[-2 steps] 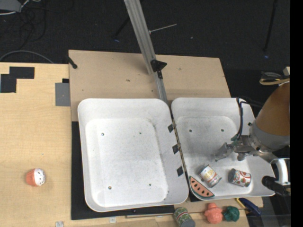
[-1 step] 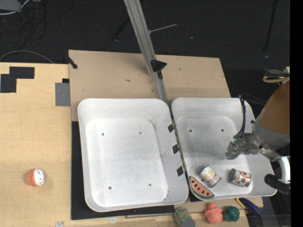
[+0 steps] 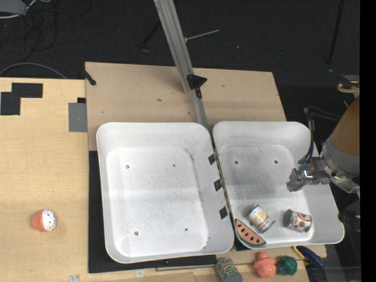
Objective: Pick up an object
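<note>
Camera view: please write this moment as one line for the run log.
gripper: above right bin, holding nothing | small can, second can, watermelon slice: near front wall | pick: not yet done

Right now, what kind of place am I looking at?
Likely a robotics lab's grasping bench: two white bins, left and right, a robot arm reaching in, toy items like a small can, and loose cables on the dark floor.

Light falls from overhead and lands brightest on the two white bins [image 3: 155,187], whose rims nearly wash out. Beyond the pale wooden surface [image 3: 35,157] the room drops into near black. Soft grey shading pools along the inner walls of the bins, and a faint shadow lies under the claw [image 3: 295,181]. The whole view is slightly soft and grainy
</note>
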`<state>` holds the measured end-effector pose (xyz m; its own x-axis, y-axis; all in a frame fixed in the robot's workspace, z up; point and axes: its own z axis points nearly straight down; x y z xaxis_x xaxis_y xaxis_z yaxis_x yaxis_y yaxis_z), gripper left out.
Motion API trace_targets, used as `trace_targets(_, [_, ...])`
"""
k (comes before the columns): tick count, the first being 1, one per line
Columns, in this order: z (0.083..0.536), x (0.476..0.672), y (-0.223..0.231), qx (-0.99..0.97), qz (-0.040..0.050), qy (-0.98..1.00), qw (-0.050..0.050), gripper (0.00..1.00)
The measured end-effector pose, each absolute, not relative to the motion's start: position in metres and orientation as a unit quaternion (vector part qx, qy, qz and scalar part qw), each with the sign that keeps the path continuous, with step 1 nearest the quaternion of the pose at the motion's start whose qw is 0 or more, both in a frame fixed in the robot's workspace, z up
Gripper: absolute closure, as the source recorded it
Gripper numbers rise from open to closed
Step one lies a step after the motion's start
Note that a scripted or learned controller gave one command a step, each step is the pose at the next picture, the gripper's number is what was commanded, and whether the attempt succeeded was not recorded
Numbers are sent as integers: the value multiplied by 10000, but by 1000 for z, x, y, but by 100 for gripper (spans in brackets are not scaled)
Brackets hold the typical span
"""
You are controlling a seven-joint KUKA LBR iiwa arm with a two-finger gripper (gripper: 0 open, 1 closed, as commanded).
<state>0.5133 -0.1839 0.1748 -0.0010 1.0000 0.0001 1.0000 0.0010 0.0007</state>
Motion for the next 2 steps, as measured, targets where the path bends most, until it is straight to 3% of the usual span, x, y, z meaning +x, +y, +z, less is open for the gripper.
trace_targets(2, [268,517,-187,7065,7,7077,15,100])
